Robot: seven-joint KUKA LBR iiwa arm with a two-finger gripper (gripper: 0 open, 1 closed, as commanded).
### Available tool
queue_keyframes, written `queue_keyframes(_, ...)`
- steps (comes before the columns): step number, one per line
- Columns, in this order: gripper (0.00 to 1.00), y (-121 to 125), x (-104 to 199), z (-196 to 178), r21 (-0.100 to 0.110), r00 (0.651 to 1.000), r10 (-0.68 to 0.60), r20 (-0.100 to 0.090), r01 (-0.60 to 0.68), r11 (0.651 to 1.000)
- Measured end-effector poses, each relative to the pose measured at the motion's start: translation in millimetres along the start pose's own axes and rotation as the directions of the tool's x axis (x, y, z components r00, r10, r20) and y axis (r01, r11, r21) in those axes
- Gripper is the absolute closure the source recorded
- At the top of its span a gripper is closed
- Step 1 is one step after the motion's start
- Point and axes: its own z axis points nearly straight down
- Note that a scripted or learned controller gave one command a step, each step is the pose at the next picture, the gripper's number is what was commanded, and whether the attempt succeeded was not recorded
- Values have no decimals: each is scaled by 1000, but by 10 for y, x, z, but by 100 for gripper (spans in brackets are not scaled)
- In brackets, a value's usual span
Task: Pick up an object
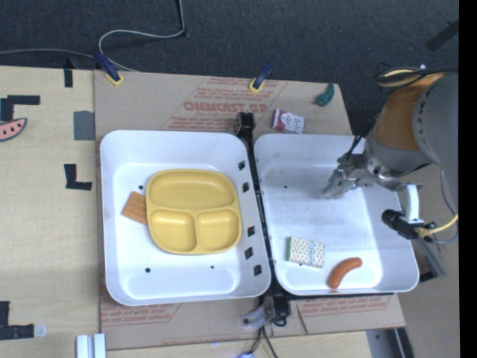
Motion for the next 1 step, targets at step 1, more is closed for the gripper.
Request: queue_keyframes(1, 100, -1, 4, -92, 1, 1000, 0, 0, 0, 1000)
